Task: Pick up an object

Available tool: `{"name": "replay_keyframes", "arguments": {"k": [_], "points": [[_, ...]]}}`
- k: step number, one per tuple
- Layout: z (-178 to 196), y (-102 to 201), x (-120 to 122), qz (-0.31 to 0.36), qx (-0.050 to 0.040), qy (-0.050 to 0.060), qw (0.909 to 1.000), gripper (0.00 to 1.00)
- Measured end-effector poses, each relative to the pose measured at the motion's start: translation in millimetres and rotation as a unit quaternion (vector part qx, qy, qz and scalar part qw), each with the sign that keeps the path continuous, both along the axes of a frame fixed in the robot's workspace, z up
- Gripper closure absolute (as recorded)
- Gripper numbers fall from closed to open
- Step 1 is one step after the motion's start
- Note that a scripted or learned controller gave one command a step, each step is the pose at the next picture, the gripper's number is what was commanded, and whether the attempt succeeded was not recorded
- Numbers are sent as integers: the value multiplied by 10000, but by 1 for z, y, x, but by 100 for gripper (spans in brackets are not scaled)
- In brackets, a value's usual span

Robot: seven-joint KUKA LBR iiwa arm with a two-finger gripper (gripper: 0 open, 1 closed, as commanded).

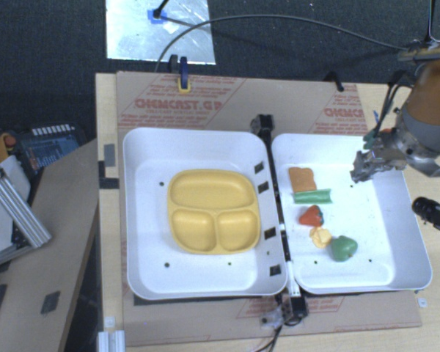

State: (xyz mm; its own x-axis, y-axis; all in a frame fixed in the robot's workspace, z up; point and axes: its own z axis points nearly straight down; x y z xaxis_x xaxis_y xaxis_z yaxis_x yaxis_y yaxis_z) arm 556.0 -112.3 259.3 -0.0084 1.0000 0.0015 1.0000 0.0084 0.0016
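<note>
Claw (361, 169) poised over the right bin (407, 218), nothing seen between its fingers; whether parted or closed cannot be told. Objects are clustered left of and below it: orange block (302, 178), green stick (312, 196), red piece (312, 215), yellow piece (320, 236), green lump (343, 248). Yellow tray (213, 211) is kept farther left, apart, likely to leave pick targets exposed.

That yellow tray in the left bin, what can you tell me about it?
The yellow tray looks like smooth moulded plastic, roughly rectangular with rounded corners. It has three hollows: one wide one along the far side and two smaller ones side by side on the near side. All three are bare. It lies flat, right side up, about in the middle of the left bin, touching only the bin's floor.
</note>
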Motion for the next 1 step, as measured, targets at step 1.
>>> {"name": "replay_keyframes", "arguments": {"k": [1], "points": [[-16,52,1,7,2,0,10000,100]]}}
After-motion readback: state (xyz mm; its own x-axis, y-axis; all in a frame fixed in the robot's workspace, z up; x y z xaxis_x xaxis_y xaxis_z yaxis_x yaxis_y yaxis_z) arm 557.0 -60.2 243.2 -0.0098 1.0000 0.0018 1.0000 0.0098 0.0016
